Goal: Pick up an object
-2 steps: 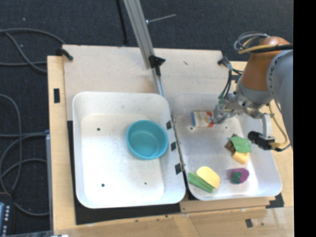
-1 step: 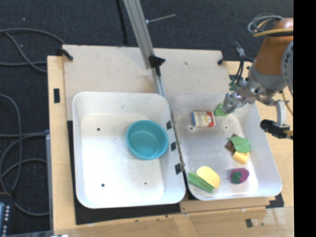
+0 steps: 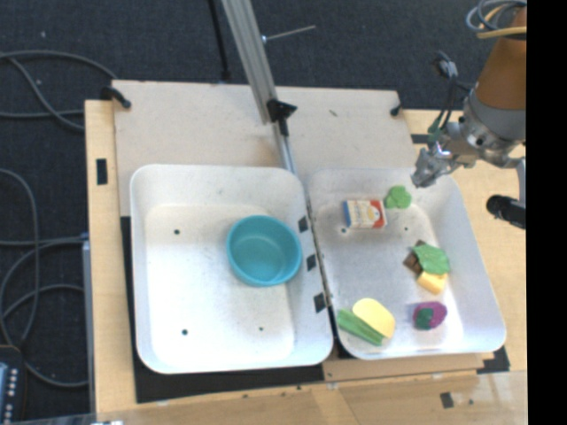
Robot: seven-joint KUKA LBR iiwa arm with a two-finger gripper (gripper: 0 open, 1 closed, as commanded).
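objects for picking lie in the right bin point(image 3: 469, 237) on my screen: a small white carton with an orange and blue label point(image 3: 364, 213) near the far left of that bin, a little green piece point(image 3: 399, 197) just beside it on the right, a green and brown piece point(image 3: 429, 258) touching a yellow block point(image 3: 432, 282) further toward me, a purple and green piece point(image 3: 430, 316) near the front, and a yellow item lying against a green one point(image 3: 369, 320) at the front left corner. none of them is lifted; all rest on the bin floor.

i see the hand point(image 3: 426, 172) at the far right corner of that bin, over its rim, close to the little green piece but apart from it. nothing sits between its fingers as far as i can make out, and i cannot tell whether they are spread or closed; the view is too small and blurred there. the arm point(image 3: 503, 87) reaches in from the right, with its orange band above the wrist.

the left bin point(image 3: 168, 202) holds a blue bowl point(image 3: 263, 250), upright, near its middle right. both bins sit side by side on the desk point(image 3: 195, 122), and a slanted metal post point(image 3: 248, 42) rises from behind them.
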